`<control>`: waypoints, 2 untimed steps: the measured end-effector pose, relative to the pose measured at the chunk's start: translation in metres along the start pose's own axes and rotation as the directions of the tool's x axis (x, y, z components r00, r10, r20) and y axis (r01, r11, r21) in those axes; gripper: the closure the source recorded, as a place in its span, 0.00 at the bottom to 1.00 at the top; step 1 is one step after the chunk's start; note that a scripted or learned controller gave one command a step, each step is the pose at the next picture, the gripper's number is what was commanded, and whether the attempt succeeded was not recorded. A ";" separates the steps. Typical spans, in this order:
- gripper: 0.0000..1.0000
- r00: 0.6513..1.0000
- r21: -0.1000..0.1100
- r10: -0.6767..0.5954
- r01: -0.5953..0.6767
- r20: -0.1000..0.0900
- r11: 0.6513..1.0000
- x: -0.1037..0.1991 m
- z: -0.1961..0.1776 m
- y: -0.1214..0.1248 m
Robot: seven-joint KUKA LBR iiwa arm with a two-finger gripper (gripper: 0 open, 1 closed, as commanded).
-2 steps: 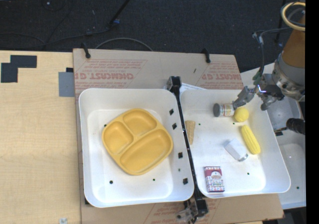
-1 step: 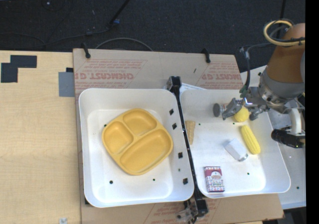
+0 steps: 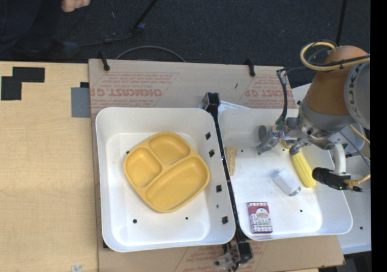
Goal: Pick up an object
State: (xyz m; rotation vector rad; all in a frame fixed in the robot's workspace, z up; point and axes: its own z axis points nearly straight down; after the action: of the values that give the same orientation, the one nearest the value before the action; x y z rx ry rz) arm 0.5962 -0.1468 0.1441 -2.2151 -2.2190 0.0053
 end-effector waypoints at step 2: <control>1.00 1.000 -0.002 0.003 -0.003 0.001 1.000 0.000 0.041 0.000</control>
State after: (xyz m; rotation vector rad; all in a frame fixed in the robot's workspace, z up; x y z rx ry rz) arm 0.5957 -0.1466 0.1034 -2.2202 -2.2165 0.0045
